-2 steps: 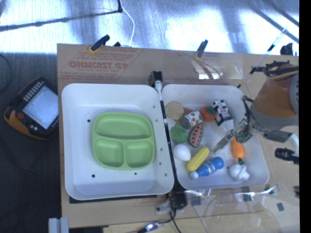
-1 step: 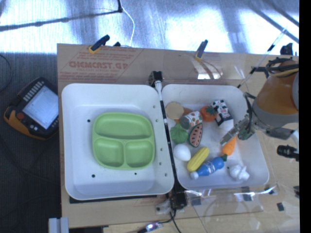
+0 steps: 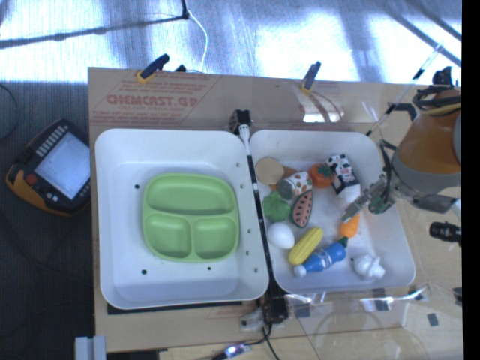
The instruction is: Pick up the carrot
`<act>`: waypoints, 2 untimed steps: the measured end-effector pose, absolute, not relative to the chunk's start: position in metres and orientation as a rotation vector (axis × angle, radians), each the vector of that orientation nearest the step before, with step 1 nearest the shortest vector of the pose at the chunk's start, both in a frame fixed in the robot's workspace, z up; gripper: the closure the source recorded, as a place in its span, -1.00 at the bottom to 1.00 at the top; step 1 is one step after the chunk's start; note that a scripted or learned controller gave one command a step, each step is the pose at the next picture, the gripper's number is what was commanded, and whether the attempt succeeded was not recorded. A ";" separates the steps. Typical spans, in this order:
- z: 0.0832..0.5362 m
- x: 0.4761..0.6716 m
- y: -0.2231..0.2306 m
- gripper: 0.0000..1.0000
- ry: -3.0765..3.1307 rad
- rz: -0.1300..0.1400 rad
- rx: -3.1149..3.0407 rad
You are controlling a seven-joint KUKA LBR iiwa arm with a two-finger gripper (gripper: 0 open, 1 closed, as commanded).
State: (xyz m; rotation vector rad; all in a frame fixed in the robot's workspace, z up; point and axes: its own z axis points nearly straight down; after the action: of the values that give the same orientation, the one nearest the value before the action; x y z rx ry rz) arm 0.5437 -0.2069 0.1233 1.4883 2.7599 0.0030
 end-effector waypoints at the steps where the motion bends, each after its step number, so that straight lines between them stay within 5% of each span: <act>1: 0.094 0.495 -0.193 1.00 2.743 0.007 1.464; 2: 0.179 0.486 -0.099 1.00 2.853 0.005 1.304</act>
State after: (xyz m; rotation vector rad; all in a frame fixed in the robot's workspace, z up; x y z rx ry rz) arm 0.4862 -0.0985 0.1789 1.3036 2.8525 0.0051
